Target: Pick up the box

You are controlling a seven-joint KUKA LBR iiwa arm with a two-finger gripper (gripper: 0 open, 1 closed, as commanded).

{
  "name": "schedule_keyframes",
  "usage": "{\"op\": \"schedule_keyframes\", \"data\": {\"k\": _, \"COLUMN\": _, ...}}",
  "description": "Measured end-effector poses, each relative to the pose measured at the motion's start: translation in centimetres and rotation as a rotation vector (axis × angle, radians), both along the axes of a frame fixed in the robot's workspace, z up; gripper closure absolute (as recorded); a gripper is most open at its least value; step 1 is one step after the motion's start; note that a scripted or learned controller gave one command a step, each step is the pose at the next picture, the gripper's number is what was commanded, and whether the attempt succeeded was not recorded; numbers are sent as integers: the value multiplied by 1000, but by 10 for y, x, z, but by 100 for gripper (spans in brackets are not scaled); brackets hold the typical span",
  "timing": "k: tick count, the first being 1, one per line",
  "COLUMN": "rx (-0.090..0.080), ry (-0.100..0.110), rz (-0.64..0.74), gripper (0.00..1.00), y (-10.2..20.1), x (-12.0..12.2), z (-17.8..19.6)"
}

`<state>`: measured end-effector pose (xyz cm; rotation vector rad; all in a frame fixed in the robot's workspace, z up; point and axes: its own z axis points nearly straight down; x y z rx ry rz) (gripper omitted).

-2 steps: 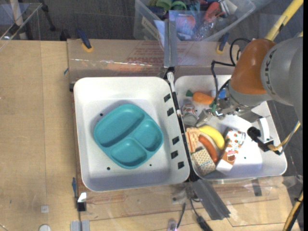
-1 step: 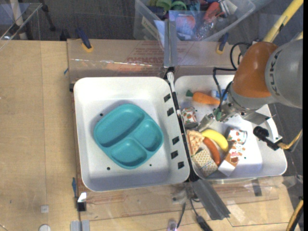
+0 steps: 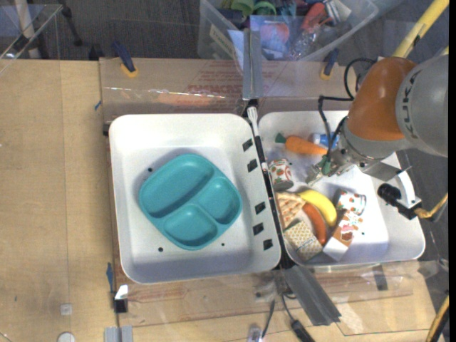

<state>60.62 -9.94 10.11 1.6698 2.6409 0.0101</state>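
Observation:
The right bin (image 3: 399,244) holds a jumble of items. A small brown patterned box (image 3: 302,239) lies near its front left corner, and a white carton with red print (image 3: 347,223) lies to its right. Between them are a yellow banana (image 3: 320,205) and a reddish sausage-shaped toy (image 3: 318,226). My gripper (image 3: 330,165) hangs low over the middle of the right bin, behind the banana and in front of an orange carrot (image 3: 305,146). It is some way behind both boxes. I see nothing between its fingers.
A teal divided plate (image 3: 189,200) lies in the left bin (image 3: 128,141). A small printed cup (image 3: 279,171) stands by the divider between the bins. A clear tub of toys (image 3: 285,9) stands behind the bins. The arm's orange band (image 3: 377,102) is above the right bin's back edge.

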Motion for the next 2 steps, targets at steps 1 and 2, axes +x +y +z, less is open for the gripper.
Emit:
{"op": "schedule_keyframes", "data": {"k": 1, "rx": 0, "ry": -3, "rz": -3, "gripper": 100, "y": 0, "x": 1, "z": 10}}
{"op": "schedule_keyframes", "data": {"k": 2, "rx": 0, "ry": -3, "rz": -3, "gripper": 0, "y": 0, "x": 1, "z": 10}}
